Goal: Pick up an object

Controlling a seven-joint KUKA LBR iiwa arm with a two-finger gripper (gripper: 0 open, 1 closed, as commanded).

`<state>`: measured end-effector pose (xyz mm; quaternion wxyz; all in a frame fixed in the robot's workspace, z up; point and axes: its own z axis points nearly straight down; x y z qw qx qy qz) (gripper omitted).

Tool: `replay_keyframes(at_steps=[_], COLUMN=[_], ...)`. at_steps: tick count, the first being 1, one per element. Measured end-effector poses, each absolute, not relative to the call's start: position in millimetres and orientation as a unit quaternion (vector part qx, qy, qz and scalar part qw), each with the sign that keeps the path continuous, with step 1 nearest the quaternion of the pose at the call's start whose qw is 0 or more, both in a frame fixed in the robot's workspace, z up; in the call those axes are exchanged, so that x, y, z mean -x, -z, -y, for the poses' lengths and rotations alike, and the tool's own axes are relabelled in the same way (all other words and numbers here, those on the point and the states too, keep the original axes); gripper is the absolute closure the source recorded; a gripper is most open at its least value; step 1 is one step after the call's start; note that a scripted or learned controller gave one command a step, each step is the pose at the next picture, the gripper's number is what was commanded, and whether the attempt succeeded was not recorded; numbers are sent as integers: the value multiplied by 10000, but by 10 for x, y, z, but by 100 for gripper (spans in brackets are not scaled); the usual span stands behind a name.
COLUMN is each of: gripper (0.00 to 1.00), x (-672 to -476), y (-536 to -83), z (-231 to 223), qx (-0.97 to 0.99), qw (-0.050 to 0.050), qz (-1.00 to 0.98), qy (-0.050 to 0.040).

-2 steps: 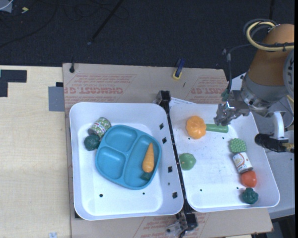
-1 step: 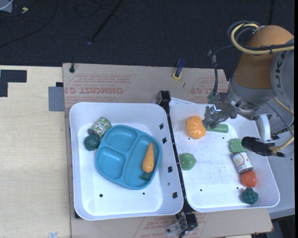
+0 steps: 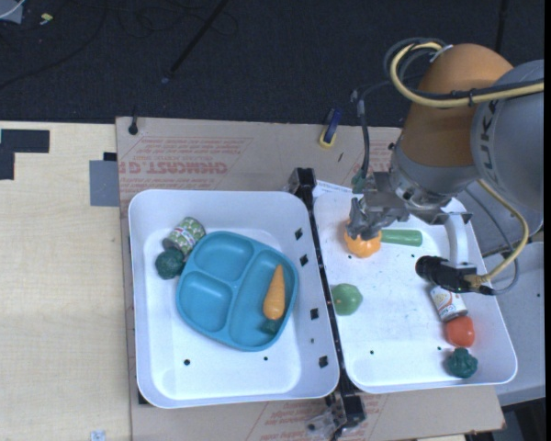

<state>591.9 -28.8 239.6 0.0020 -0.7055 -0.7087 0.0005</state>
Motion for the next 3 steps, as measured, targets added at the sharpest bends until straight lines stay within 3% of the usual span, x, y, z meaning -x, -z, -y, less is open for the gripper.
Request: replay_keyframes(at_steps=[2,3], gripper=[100,100], x=[-5712,-5770], y=[-2278,-2279], z=[-640,-1118], qx=[7056,7056], qw=[25,15], qz=[7086,7086], qy=[-15,-7])
